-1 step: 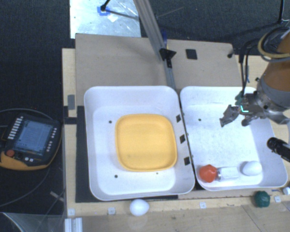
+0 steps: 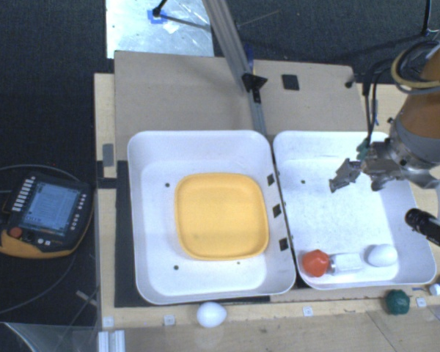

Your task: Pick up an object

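The arm (image 2: 425, 116) is reached in from the right, its hand (image 2: 346, 176) hung over the right bin (image 2: 312, 218); whether it is open cannot be told. A yellow plate (image 2: 222, 215) is seen in the left bin (image 2: 150, 196). An orange-capped bottle (image 2: 330, 262) and a white egg (image 2: 382, 255) are laid along the right bin's near edge.

No readable text, labels or numbers; the handheld control pendant (image 2: 42, 218), far left of the gripper (image 2: 359, 176), shows only a blurred screen.

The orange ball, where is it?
The orange ball sits in the right bin, at its near left corner, next to a clear bottle.
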Controlling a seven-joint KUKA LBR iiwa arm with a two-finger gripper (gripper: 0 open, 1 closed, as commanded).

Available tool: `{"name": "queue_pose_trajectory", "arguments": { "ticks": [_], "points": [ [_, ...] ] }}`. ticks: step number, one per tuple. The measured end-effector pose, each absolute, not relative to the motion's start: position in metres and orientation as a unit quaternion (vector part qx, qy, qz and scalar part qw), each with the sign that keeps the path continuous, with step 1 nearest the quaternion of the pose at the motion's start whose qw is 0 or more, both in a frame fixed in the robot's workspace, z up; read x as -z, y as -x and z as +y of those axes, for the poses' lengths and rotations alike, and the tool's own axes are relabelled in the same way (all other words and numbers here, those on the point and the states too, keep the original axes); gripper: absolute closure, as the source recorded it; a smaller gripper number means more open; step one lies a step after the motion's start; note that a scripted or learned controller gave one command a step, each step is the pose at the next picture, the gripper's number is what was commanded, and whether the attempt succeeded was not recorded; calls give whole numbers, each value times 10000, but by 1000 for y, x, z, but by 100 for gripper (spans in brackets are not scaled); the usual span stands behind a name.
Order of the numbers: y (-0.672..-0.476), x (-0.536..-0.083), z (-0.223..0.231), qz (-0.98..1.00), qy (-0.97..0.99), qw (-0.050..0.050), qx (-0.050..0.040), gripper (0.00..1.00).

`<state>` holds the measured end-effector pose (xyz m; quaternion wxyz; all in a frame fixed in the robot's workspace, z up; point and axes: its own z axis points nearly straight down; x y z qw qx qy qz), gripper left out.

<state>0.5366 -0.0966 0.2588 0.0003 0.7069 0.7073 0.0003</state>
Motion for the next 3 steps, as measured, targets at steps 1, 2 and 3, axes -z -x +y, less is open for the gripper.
{"name": "queue_pose_trajectory", "arguments": {
  "ticks": [1, 2, 3],
  "points": [
    [-529, -199, -95, 7071, -7071, -15, 13, 0],
    [-532, -140, -89, 7072, -7070, -17, 13, 0],
    [-532, -89, -89, 7070, -7072, -10, 9, 0]
  ]
}}
